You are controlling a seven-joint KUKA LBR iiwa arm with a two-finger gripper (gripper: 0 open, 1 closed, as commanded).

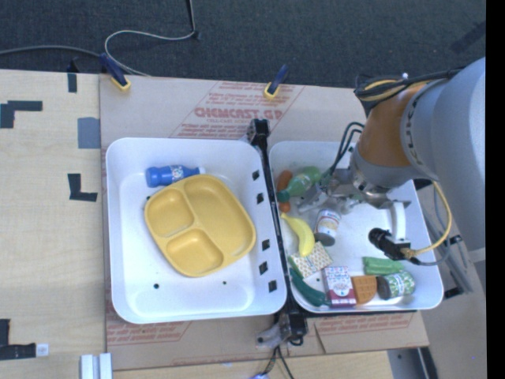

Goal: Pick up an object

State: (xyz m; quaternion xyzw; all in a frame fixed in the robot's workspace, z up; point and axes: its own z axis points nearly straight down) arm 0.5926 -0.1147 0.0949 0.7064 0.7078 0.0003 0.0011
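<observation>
My gripper point(322, 198) hangs low over the upper middle of the right bin point(430, 294), at the end of the grey arm with its orange band. Just below it stands a small jar point(327, 227) with a light label. A yellow banana point(301, 234) lies to the jar's left, against the bin's left wall. A green object point(299, 182) and a small orange piece point(284, 186) lie up and to the left of the gripper. The wrist hides what is right under the gripper.
The right bin's lower part holds a checkered packet point(317, 257), a red and white box point(338, 283), an orange block point(364, 289) and a green can point(396, 283). The left bin point(126, 290) holds a yellow divided plate point(200, 224) and a blue bottle point(170, 174).
</observation>
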